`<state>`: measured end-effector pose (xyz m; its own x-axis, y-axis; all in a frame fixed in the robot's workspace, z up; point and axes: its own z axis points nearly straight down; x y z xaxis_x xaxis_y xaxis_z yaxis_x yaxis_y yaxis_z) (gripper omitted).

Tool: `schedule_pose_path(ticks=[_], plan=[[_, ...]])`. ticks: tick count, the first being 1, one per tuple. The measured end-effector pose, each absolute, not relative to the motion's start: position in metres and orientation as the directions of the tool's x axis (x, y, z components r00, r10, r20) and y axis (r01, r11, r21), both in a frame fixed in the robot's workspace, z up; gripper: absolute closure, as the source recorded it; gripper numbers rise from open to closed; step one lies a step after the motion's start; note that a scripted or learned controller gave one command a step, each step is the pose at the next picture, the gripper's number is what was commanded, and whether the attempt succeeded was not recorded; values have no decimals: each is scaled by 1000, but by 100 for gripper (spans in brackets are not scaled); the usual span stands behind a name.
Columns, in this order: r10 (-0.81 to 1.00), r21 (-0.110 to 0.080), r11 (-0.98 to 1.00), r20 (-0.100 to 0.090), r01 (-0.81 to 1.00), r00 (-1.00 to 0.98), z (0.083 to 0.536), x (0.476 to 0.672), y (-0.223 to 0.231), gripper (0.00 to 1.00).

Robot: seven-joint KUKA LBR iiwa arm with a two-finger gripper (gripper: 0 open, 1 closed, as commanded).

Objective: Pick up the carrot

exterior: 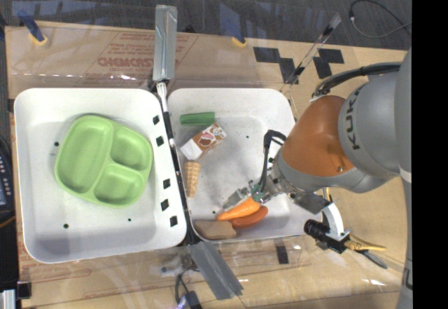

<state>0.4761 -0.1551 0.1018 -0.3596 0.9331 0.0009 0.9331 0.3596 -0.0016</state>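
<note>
- Two-finger metal gripper (pixel 246 195) sits low in right white bin (pixel 280 108), tips right at orange tapered carrot (pixel 243 211); can't tell if it's open or shut.
- Carrot lies near bin's front wall, beside brown bread-like piece (pixel 214 229).
- Further out: ice-cream cone (pixel 192 178), brown-white packet (pixel 204 141), green block (pixel 197 118).
- Left bin (pixel 35 223): green divided plastic plate (pixel 103 159).

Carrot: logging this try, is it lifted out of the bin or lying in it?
Lying in it. The carrot rests on the right bin's floor near its front wall, beside a brown item.
</note>
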Motion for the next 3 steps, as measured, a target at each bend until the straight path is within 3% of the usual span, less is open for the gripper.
schedule_pose_path(ticks=[1,2,3], plan=[[1000,-1,7,1,1000,-7,92,477,-144,0],[944,0,329,-1,944,-329,140,477,-132,0],[998,1,63,2,998,-63,94,478,-134,0]])
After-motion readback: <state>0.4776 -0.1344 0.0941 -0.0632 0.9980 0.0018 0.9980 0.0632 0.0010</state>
